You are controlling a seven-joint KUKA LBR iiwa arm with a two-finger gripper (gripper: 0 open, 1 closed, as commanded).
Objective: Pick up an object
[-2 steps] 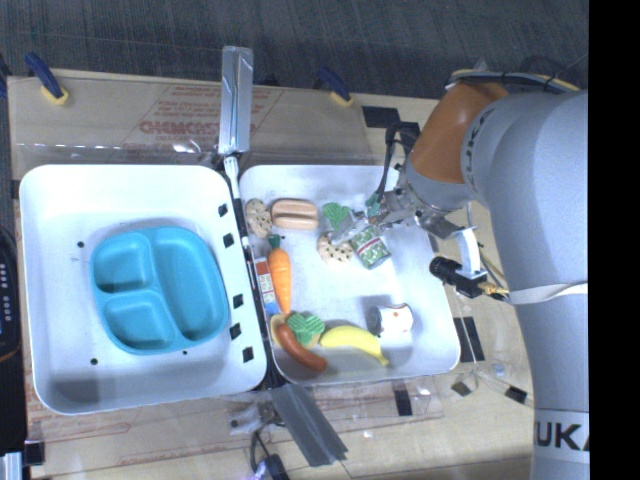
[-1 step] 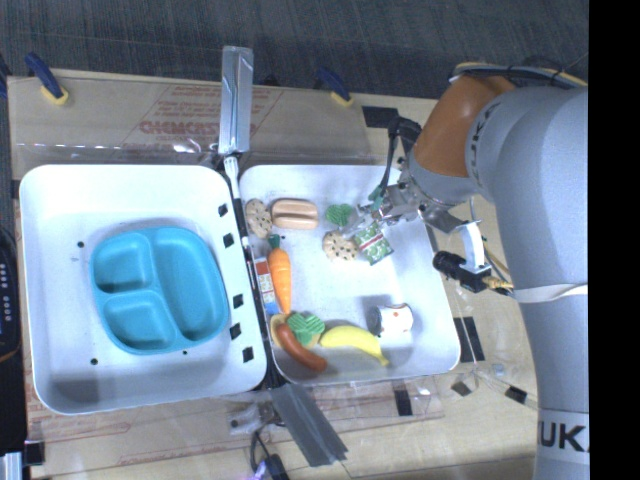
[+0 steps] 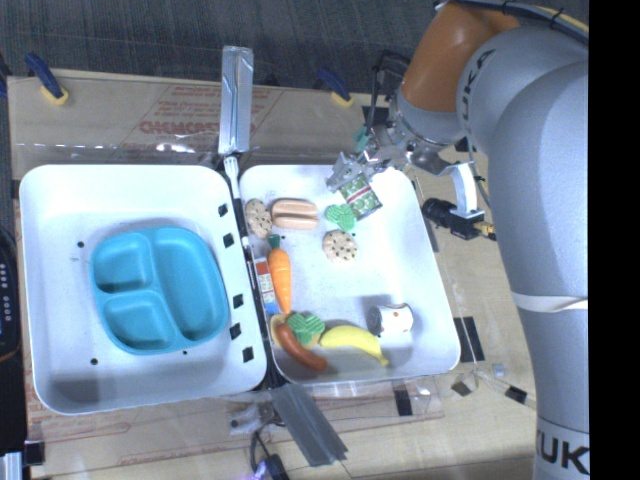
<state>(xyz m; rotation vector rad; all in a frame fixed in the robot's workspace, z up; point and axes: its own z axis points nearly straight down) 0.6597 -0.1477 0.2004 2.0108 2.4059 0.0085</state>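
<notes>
My gripper (image 3: pixel 352 175) hangs over the far edge of the right bin (image 3: pixel 425 268). A small green-and-white packet (image 3: pixel 363 200) sits right under its tip, touching it; whether it is gripped is unclear. A green leafy toy (image 3: pixel 340 216) lies just below the packet on the bin floor. Further in the same bin lie a hot dog bun (image 3: pixel 294 211), two cookies (image 3: pixel 340 246) (image 3: pixel 258 216), a carrot (image 3: pixel 281 278), a banana (image 3: pixel 352 341), a red sausage (image 3: pixel 300 350) and a white cup (image 3: pixel 395 320).
The left bin (image 3: pixel 50 218) holds a blue divided plate (image 3: pixel 160 288). A low wall (image 3: pixel 245 258) divides the two bins. The grey arm (image 3: pixel 520 168) fills the right side, above the right bin's far right corner.
</notes>
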